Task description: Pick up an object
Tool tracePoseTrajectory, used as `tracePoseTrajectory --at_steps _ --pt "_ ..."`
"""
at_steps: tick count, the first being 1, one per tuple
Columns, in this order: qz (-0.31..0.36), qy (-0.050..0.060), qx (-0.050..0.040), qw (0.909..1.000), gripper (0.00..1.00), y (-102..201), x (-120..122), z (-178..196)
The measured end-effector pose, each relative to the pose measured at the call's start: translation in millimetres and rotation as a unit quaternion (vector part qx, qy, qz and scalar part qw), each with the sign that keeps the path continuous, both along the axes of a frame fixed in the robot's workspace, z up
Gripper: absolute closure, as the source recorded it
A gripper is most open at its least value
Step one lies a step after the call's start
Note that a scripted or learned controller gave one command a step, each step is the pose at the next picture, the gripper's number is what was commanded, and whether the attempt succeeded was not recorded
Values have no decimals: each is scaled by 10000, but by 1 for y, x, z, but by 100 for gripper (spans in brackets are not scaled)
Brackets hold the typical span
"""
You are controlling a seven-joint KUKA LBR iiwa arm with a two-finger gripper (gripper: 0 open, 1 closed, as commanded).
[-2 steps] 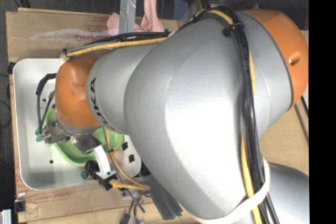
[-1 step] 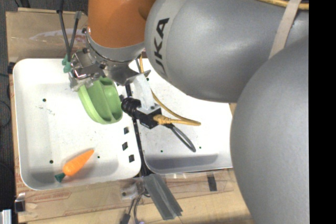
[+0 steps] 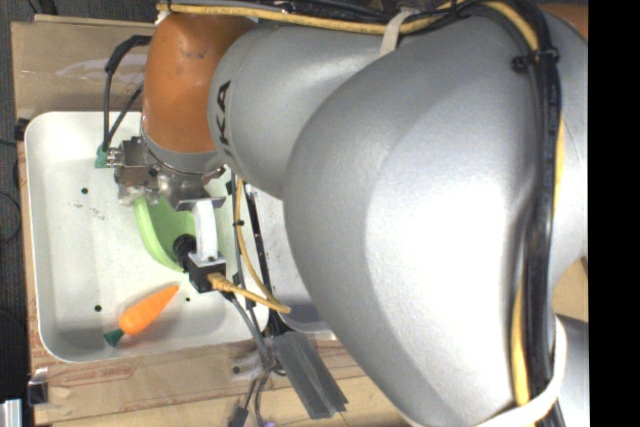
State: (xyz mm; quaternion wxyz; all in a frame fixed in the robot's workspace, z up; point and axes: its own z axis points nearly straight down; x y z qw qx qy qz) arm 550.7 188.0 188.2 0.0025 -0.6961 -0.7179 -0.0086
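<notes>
A light green curved object (image 3: 153,231) lies in the left white bin (image 3: 60,215), partly under the wrist. An orange toy carrot (image 3: 148,311) with a green tip rests near the bin's front edge. My gripper (image 3: 148,179) hangs below the orange band, over the bin's middle and directly above the upper end of the green object. The arm's own body hides the gripper's lower part and what lies beneath it.
The big grey arm covers the right bin and most of the view. The bare floor of the left bin shows to the left of the gripper. Wooden bench edges frame the bin at the top and bottom.
</notes>
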Motion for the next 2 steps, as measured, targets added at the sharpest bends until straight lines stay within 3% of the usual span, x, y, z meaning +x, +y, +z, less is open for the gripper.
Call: tracePoseTrajectory --at_steps 2 --pt "44 80 -29 10000 100 0 -1 11"
